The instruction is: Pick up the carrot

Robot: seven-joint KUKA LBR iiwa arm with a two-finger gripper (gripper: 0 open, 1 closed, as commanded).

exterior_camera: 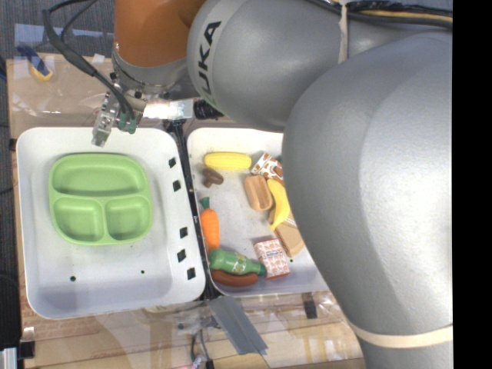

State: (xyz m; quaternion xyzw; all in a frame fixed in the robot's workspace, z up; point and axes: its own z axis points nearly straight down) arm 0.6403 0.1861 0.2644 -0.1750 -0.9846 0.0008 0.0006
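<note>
The carrot [209, 227], orange with a small green top, lies in the right bin [231, 141] against its left wall, pointing toward the front. My gripper [113, 131] hangs over the back edge of the left bin [46, 283], well to the left of and behind the carrot. Its fingers are open and hold nothing. The big grey arm covers the right part of the right bin.
A green divided plate [100, 198] lies in the left bin. Around the carrot are a corn cob [227, 161], a brown lump [212, 177], a bread roll [259, 193], a banana [278, 204], a green bottle [237, 264], a sausage [234, 279] and a pink box [272, 257].
</note>
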